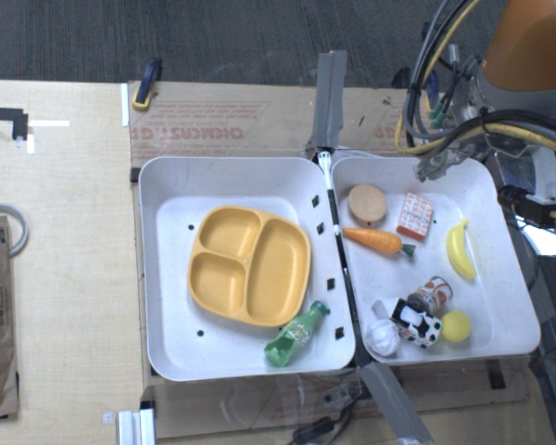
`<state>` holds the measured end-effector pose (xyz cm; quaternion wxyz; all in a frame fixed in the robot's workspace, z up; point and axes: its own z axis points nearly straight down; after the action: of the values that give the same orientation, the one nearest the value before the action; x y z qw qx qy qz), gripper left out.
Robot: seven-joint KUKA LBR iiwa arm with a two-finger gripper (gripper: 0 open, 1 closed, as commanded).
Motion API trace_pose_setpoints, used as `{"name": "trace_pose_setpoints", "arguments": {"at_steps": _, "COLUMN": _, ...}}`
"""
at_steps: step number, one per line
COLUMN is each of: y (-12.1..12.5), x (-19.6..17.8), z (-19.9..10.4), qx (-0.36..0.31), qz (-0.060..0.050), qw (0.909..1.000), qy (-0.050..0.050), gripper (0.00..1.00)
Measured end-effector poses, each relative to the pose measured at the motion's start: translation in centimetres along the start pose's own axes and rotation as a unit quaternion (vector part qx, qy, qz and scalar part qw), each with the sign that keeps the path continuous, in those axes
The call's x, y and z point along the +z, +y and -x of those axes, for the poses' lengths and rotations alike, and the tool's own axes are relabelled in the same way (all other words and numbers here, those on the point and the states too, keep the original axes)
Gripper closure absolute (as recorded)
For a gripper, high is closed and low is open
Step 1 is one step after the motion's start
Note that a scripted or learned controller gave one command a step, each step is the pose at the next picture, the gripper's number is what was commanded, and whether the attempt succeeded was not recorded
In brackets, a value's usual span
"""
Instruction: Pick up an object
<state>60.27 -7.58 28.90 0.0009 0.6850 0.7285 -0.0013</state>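
The arm hangs over the right bin's far corner; jaw state cannot be told; carrot lies well below-left; cracker box's print unreadable

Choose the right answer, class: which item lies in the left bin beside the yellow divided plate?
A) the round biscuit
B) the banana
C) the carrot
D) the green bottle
D: the green bottle lies at the lower edge of the yellow plate in the left bin; the carrot, banana and biscuit are in the right bin.
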Motion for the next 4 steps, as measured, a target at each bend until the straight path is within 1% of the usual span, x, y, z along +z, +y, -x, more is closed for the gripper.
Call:
{"name": "trace_pose_setpoints", "arguments": {"at_steps": 1, "y": 0.0, "x": 0.0, "z": 0.0, "qx": 0.0, "qz": 0.0, "qw": 1.0, "qy": 0.0, "gripper": 0.0}}
{"name": "trace_pose_setpoints", "arguments": {"at_steps": 2, "y": -4.4, "x": 9.8, "z": -0.2, "qx": -0.166, "qz": 0.0, "qw": 0.9862, "qy": 0.001, "gripper": 0.0}}
{"name": "trace_pose_setpoints", "arguments": {"at_steps": 3, "y": -2.6, "x": 18.0, "z": 2.7, "qx": -0.167, "qz": 0.0, "qw": 0.9859, "qy": 0.001, "gripper": 0.0}}
{"name": "trace_pose_setpoints", "arguments": {"at_steps": 4, "y": 0.5, "x": 18.9, "z": 3.2, "qx": -0.207, "qz": 0.007, "qw": 0.9784, "qy": -0.003, "gripper": 0.0}}
